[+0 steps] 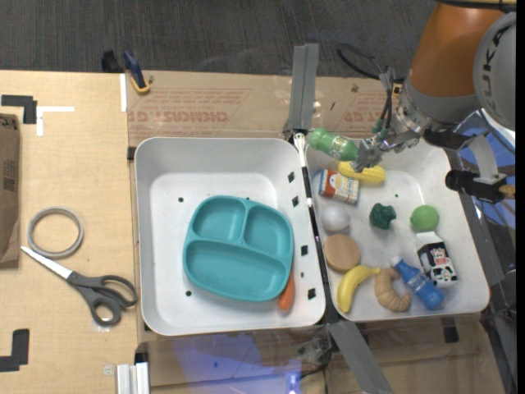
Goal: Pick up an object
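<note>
My gripper (371, 156) hangs over the back of the right bin (459, 302), directly above a small yellow corn cob (363, 173) and seemingly touching its top. A green bottle (332, 144) lies just to the left of it. In the same bin lie a red and white carton (339, 185), a white ball (334, 217), a dark green broccoli piece (382, 215), a green ball (424, 217), a tan disc (342, 252), a banana (353, 284), a croissant (391, 290), a blue bottle (417, 284) and a black and white carton (435, 263).
The left bin (156, 187) holds a teal divided plate (239, 248) with an orange carrot (286, 294) at its front right. Scissors (86, 281) and a tape roll (55, 231) lie on the wooden bench to the left. The arm's orange band (451, 39) rises at the upper right.
</note>
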### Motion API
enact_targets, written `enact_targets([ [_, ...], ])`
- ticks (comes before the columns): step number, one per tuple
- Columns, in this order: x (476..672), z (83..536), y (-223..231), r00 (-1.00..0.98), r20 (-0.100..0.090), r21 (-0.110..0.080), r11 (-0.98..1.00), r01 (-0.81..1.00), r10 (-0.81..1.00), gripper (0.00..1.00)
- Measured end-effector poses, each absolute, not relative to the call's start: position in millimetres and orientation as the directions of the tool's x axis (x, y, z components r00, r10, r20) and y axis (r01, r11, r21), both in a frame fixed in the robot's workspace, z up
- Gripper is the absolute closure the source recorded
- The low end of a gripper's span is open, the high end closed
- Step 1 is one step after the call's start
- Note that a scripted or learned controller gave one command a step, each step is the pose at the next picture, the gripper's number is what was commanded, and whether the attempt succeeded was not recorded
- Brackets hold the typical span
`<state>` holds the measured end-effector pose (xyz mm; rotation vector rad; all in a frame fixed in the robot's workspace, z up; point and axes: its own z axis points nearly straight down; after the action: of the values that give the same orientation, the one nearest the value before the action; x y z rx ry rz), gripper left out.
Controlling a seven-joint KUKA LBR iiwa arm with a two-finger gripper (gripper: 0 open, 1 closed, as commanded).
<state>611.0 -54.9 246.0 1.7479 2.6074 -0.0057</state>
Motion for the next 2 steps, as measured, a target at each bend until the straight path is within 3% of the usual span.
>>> enact_targets([
  [1, 638.1, 309.6, -104.5, -0.322, -0.002, -0.001, 0.322, 0.947, 0.947, 1.00],
  [2, 626.4, 229.2, -71.5, -0.373, -0.001, -0.002, 0.373, 0.928, 0.928, 1.00],
])
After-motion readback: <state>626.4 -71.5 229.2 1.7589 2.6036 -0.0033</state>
